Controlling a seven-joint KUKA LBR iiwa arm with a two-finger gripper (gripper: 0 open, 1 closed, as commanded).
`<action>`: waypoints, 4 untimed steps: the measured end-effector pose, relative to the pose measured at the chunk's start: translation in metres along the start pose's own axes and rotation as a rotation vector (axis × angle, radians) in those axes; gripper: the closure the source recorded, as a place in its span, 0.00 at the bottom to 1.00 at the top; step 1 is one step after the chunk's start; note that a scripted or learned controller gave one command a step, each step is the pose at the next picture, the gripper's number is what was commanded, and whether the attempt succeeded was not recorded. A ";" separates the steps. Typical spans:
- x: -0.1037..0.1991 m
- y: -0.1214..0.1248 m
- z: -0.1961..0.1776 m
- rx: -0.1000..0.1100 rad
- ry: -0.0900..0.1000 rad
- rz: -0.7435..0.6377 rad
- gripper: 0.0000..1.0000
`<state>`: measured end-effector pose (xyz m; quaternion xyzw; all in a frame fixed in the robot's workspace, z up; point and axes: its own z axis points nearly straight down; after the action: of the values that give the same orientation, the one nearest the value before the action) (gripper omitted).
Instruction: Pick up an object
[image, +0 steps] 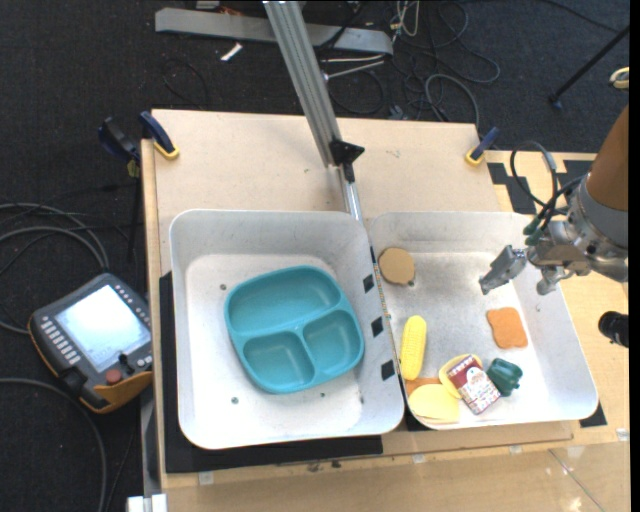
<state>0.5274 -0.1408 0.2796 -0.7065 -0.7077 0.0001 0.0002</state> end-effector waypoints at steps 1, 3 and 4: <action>0.000 0.000 0.000 0.000 0.000 0.001 0.00; 0.013 -0.005 0.101 0.005 0.001 0.002 0.00; 0.006 -0.004 0.162 0.006 0.001 0.003 0.00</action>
<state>0.5237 -0.1348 0.1172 -0.7075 -0.7067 0.0019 0.0026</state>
